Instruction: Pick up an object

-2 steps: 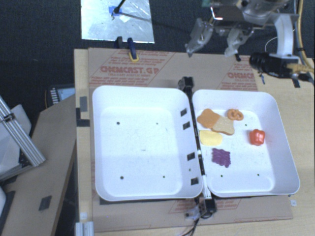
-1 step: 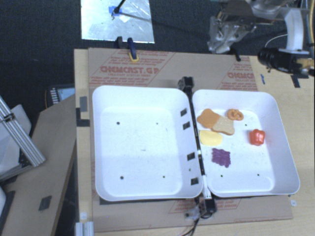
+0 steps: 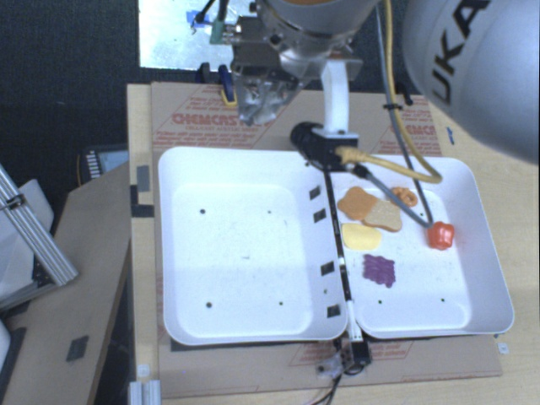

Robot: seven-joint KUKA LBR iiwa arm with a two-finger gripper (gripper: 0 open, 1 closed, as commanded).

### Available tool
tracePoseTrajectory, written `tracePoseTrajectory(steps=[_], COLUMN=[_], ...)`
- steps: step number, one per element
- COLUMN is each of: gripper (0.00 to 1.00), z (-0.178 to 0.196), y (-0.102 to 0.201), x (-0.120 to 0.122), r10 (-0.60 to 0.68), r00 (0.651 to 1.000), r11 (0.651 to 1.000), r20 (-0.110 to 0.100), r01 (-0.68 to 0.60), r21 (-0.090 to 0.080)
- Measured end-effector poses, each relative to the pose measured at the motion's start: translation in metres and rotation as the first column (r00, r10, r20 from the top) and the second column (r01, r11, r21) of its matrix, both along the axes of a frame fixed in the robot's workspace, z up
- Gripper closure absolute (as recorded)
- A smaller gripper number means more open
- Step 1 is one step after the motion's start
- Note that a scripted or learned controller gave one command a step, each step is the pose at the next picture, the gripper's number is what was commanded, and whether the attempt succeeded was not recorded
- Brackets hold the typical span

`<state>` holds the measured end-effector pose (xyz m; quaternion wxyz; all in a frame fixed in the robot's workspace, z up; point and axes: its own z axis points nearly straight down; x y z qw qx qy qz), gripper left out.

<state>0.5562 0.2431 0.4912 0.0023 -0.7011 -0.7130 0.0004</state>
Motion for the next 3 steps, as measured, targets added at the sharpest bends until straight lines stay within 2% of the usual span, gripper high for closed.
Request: tracePoseTrajectory(steps=[1, 2, 3], gripper=[1.00, 0.00, 1.00], z=[0.047, 0.044, 0.056], y=[-0.008, -0.009, -0.008], x=[-0.066, -0.064, -0.063], r10=[-0.009, -0.012, -0.009], r00=[1.000, 1.000, 1.000], r11=[1.000, 1.000, 1.000], r20=[0.006, 0.005, 0.008], r01=[0.009, 0.012, 0.009], r21=[0.001, -0.001, 0.001])
